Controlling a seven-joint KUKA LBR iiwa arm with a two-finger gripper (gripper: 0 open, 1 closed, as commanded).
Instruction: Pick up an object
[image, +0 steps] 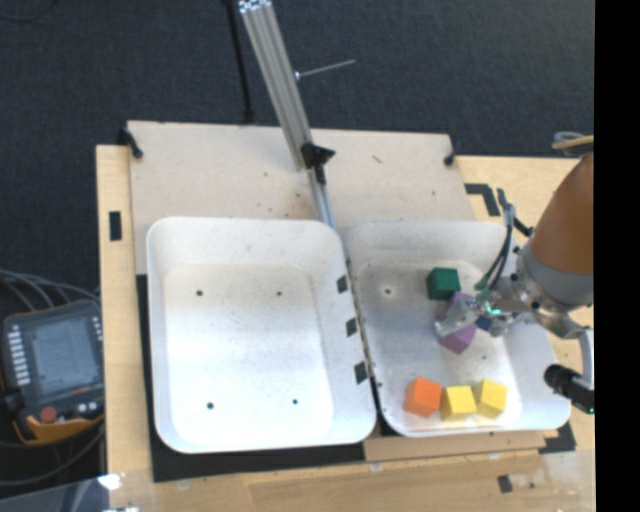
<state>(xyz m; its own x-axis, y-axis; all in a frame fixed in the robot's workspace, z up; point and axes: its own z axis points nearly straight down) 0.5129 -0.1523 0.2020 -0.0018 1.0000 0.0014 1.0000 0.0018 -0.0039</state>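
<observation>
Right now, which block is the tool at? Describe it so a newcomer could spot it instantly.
Look in the right-hand bin, the one the arm reaches into. Near its middle, just below the green block, the tool sits over a purple block. It is the only purple piece: the orange block and two yellow blocks line up along the near edge.

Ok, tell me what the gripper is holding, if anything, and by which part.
Cannot be told. The gripper sits right at the purple block in the right bin, but the contact is too blurred to judge.
</observation>
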